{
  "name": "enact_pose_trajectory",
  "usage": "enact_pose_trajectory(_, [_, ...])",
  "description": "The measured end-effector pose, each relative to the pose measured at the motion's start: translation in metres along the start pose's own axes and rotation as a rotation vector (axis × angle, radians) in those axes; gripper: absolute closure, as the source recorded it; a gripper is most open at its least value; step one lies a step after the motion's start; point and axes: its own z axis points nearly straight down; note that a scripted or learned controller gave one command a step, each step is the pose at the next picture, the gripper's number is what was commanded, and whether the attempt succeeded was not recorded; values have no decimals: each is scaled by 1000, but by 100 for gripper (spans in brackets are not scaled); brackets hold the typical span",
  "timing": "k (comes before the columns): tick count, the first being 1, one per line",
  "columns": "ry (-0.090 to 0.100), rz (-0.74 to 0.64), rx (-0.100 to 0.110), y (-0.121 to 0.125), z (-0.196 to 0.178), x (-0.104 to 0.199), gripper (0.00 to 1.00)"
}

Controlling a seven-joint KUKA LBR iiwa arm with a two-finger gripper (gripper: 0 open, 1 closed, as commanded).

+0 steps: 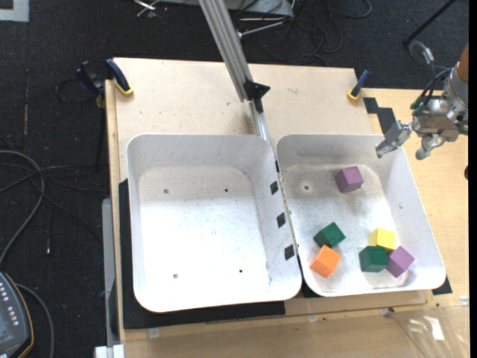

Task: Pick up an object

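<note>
My gripper (pixel 407 146) hangs over the far right corner of the right bin (pixel 417 200), open, with nothing between its fingers (pixel 387 145). In that bin a purple cube (pixel 349 178) lies nearest, to the gripper's lower left. Toward the front sit a green cube (pixel 329 236) and an orange cube (pixel 325 261) side by side. At the front right a yellow cube (pixel 384 238), a second green cube (pixel 373 259) and a second purple cube (pixel 401 261) are bunched together, touching.
The left bin (pixel 141 200) adjoins the right one along a shared rim. A slanted metal rail (pixel 227 43) runs from the back down to that rim. Clamps (pixel 119 77) (pixel 358 86) grip the bench's far corners.
</note>
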Motion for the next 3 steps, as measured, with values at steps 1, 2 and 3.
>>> enact_pose_trajectory(1, [3, 2, 6, -1, 191, 11, 0])
enact_pose_trajectory(2, [1, 4, -2, -17, 196, -9, 0])
enact_pose_trajectory(3, [2, -6, 22, 53, 194, -30, 0])
